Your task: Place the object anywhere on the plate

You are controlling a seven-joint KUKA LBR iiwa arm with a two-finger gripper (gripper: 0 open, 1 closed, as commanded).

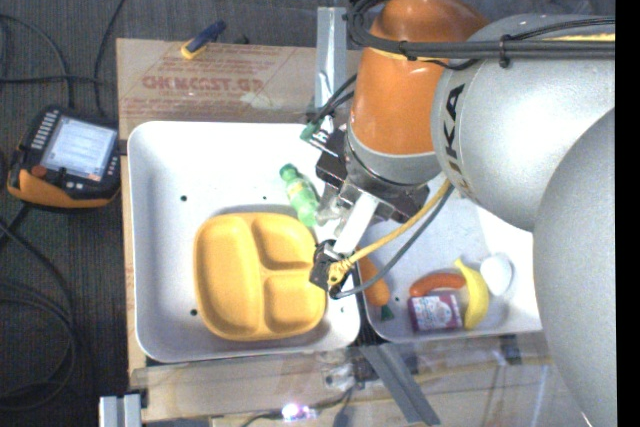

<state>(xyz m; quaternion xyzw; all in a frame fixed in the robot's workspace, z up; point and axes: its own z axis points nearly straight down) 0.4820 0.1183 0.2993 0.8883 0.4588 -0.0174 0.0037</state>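
A yellow plate [258, 275] with several compartments lies in the left white bin [170, 215], toward its front right. A small green bottle [299, 196] is just beyond the plate's far right corner, lying at a slant. My gripper [326, 177] is directly right of the bottle, under the orange wrist band, and reaches over the wall between the bins. The wrist hides whether the gripper touches the bottle.
The right bin [500, 320] holds a red can [436, 307], a yellow banana [474, 293], a white egg-like thing [496, 272] and an orange carrot [374, 286]. The arm covers most of that bin. A teach pendant [66, 158] lies left of the bench.
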